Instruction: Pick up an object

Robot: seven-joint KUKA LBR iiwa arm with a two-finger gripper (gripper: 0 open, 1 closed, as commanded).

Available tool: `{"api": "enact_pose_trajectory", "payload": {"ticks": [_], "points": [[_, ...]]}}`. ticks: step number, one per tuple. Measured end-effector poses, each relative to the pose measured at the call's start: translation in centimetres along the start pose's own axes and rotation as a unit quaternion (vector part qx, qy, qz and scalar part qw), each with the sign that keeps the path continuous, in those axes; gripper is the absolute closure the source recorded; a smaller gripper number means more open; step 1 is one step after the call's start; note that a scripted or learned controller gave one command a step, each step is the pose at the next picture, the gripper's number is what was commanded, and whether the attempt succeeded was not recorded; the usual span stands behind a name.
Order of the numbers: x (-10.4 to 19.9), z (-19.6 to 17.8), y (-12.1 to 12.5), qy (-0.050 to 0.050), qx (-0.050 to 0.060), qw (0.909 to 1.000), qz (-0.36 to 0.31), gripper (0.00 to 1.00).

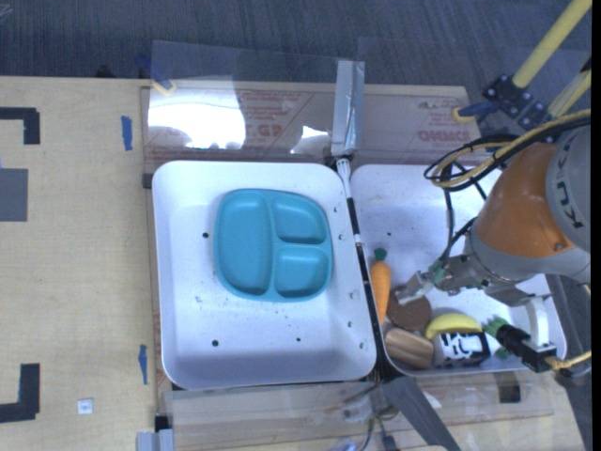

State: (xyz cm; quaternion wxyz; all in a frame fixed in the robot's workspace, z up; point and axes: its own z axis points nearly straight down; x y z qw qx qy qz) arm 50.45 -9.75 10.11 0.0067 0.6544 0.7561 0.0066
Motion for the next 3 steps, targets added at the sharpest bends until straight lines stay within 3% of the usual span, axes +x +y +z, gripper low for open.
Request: {"api": "enact_pose_trajectory", "payload": {"ticks": [1,2,3], "points": [[-0.7,1.1,2.3,0.0,0.004,0.9999,-0.009,0.0],[-0.5,1.0,1.9,-0.001,0.002,0.9998,0.02,0.0],[-1.1,0.7,-0.3,0.001,0.004,0.9962,0.086,0.0]]}}
